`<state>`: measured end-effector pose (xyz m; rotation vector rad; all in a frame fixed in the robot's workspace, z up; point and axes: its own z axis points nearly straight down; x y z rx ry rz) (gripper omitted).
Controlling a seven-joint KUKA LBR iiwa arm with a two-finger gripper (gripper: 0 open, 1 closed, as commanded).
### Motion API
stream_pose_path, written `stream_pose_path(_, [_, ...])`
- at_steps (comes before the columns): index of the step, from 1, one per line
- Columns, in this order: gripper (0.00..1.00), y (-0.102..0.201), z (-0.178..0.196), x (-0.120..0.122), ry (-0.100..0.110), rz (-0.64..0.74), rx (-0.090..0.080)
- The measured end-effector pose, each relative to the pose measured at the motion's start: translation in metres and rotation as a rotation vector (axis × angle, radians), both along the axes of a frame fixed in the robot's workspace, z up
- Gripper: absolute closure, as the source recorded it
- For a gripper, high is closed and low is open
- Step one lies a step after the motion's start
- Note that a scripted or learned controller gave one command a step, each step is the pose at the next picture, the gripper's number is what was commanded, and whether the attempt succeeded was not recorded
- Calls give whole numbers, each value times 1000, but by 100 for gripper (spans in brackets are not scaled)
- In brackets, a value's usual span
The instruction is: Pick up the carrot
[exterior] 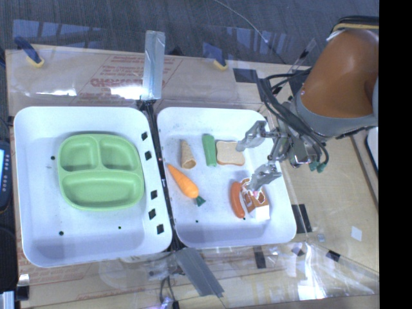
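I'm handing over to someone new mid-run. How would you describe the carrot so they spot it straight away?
Look in the right white bin, on its left side near the divider. The carrot lies there at a slant, below the ice cream cone. It is the only bright orange tapered piece, with a small dark green tip at its lower end.

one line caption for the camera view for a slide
Open gripper above the right bin, carrot lying unheld.

Carrot (pixel 183 181) lying diagonally in the right bin (pixel 193 234), cone (pixel 187 154) and green stick (pixel 209 149) crowding just above it, open white floor below it, hot dog (pixel 238 199) to its right, end effector (pixel 258 157) spread over that side
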<state>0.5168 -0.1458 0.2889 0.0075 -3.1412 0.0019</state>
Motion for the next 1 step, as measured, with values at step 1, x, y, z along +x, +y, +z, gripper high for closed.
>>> stream_pose_path(1, [0, 44, -197, 17, -2, 11, 1])
